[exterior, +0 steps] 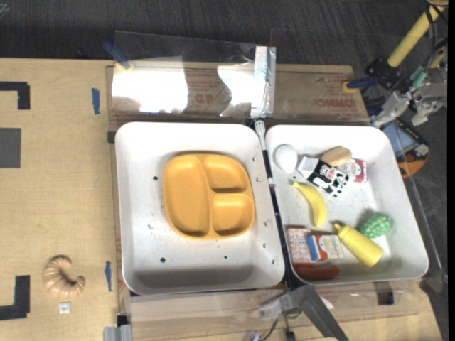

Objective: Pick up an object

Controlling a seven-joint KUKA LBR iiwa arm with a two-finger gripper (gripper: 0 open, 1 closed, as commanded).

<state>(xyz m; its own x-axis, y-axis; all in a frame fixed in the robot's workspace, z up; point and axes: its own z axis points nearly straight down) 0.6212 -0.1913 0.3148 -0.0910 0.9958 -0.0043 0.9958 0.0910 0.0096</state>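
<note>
- The banana [313,202] lay near the middle of the right bin [405,190], curved and mostly free of its neighbours, so it looked to me the easiest thing to lift.
- Just below the banana sat a yellow squeeze bottle [357,244], slanting toward the bin's lower right corner, and its nozzle end came close to the banana's lower tip.
- Right of the bottle was a knobbly green toy [375,225], touching or nearly touching it.
- Left of the bottle a flat red-and-white packet [316,248] lay along the bin's lower wall.
- Above the banana were a black-and-white patterned block [329,177], a tan bread-like piece [337,154] and a small white cup [285,157], bunched together.
- The left bin [135,190] carried a yellow divided plate [208,194], well apart from the banana.
- Out on the table [50,190], far left of the banana, lay a croissant-like toy [63,275].
- Arm hardware [416,98] showed beyond the bin's upper right corner; I could not tell how the end effector was set.
- My judgement: come down over the banana's middle, closing across its narrow width, clear of the bottle's tip.
</note>
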